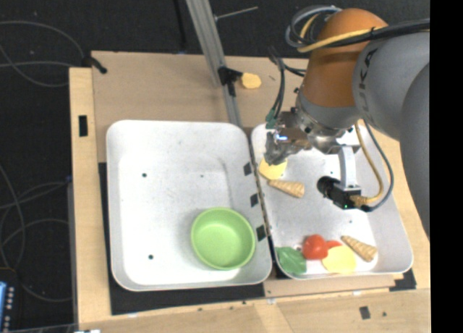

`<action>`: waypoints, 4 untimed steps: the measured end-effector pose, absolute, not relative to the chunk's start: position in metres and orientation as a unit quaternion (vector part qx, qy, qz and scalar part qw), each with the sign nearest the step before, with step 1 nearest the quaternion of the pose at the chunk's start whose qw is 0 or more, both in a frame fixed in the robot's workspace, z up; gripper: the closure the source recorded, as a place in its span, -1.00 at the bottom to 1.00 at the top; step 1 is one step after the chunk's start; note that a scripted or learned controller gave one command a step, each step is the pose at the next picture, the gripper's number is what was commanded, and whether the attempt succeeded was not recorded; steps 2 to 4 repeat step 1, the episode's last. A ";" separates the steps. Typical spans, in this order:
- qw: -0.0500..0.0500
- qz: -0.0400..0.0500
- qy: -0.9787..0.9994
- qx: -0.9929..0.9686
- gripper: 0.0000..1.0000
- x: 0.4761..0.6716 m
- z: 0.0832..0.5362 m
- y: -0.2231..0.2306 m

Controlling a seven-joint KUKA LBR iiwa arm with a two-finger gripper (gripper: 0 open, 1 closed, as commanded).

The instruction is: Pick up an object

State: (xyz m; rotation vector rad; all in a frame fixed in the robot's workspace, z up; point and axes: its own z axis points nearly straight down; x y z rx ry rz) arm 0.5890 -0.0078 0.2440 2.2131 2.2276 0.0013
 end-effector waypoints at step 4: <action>0.000 0.001 0.710 0.704 1.00 0.602 0.253 0.047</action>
